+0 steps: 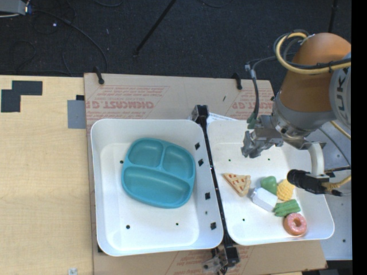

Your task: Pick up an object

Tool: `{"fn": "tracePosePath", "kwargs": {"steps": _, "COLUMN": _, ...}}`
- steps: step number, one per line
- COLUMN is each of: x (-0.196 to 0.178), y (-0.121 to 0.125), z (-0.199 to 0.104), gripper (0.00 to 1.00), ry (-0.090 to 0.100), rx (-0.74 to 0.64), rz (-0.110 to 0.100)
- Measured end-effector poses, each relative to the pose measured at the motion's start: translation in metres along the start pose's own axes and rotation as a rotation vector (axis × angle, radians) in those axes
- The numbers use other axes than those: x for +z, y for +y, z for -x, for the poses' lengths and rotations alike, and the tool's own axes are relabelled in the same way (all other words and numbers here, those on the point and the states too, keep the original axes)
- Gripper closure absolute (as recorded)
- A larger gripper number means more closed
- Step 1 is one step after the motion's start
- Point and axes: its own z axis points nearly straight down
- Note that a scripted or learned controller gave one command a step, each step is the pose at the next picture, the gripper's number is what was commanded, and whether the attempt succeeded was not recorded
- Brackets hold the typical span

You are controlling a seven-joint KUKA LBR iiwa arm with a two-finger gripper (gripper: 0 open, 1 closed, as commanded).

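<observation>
In the right-hand white bin (321, 234), nearest the camera, a pink-frosted toy doughnut (295, 224) lies close to the front corner. Just behind it sits a green toy vegetable (286, 207), touching a small white block (263, 199). Next come a yellow toy corn cob (285, 189) and a rounded green piece (268, 183), all bunched together in one cluster. A toy waffle wedge (238, 183) lies just left of that cluster, slightly apart from it.

In the left-hand white bin (106, 228), a teal divided plate (158, 172) with three compartments rests near the middle, tilted slightly relative to the bin walls. A black divider strip (207, 171) runs between the two bins.

Farther back over the right bin, the pincer (250, 148) hangs above bare bin floor, behind the waffle wedge and apart from every toy. Nothing sits between its tips; whether they are spread or pressed together I cannot tell. The arm (312, 79), with its orange band, rises behind it at the right.

Beyond the bins, a cardboard sheet (143, 99) covers the tabletop (40, 176).
</observation>
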Motion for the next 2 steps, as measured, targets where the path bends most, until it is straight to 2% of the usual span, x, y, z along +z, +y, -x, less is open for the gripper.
{"fn": "tracePosePath", "kwargs": {"steps": 1, "x": 0.002, "y": -0.023, "z": -0.050, "gripper": 1.00, "ry": 0.000, "rx": 0.000, "rz": 0.000}}
{"fn": "tracePosePath", "kwargs": {"steps": 2, "x": 0.021, "y": -0.035, "z": -0.105, "gripper": 1.00, "ry": -0.001, "rx": -0.001, "rz": 0.000}}
